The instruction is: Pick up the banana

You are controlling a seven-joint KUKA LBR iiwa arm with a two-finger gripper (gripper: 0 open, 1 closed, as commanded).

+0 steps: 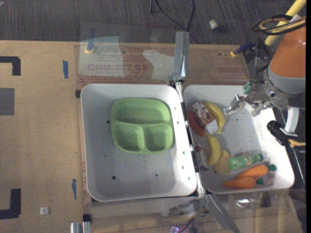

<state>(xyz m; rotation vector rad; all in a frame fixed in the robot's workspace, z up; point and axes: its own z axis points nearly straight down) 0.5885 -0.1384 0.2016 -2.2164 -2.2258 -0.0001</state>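
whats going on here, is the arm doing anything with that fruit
A robot arm reaches in from the right, its gripper hovering over the upper part of the right bin. It holds nothing. Just left of it lies a banana, with a second banana lower down among carrots and a green bottle. The left bin holds a green divided tray. No banana has been picked up yet.

Hand (247, 103) hovers near the banana (217, 114) in the right bin (279, 154).

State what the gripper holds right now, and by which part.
Nothing: the two-finger gripper hangs open over the right white bin, apart from the curved yellow banana.
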